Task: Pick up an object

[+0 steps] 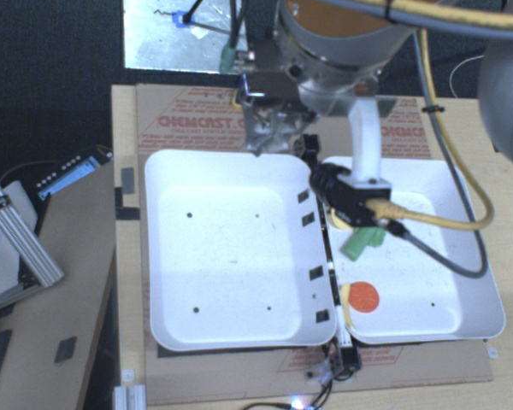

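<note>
Left bin (pixel 231 254) open; green block (pixel 362 243) rightward

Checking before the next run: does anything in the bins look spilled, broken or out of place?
Nothing stands out: the green block and the orange disc lie loose inside the right bin, both apparently intact.

Red "CHEMCAST" print on brown cardboard sheet (pixel 197 102); smaller print below unreadable.

The grey arm (pixel 506 92) reaches in from the right and arches across the top of the view, its orange band (pixel 359 2) sitting just above the broad round wrist (pixel 333 54). Below the wrist the metal pincer (pixel 269 139) points downward, in the view's upper middle.
</note>
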Available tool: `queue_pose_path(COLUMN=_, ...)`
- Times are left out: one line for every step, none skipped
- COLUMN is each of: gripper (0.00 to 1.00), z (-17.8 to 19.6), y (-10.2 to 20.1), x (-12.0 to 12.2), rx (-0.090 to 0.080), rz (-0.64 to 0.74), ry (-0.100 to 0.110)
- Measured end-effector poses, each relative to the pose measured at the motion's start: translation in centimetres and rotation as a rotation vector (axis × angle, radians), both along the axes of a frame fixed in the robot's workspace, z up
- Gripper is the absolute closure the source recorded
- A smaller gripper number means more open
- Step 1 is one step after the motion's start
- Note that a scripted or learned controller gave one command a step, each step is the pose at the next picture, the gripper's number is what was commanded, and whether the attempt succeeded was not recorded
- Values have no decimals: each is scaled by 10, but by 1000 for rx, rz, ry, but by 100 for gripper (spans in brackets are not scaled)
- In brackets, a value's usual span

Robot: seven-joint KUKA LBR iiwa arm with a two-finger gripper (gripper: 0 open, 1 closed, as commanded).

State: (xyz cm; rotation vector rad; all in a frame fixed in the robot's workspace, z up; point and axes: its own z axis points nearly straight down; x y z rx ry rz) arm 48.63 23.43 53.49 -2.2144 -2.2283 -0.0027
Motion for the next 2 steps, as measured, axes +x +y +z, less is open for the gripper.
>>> queue_pose_path(gripper=100, z=0, y=0, x=0, rx=0, rz=0, ry=0)
queue_pose_path(gripper=100, z=0, y=0, x=0, rx=0, rz=0, ry=0)
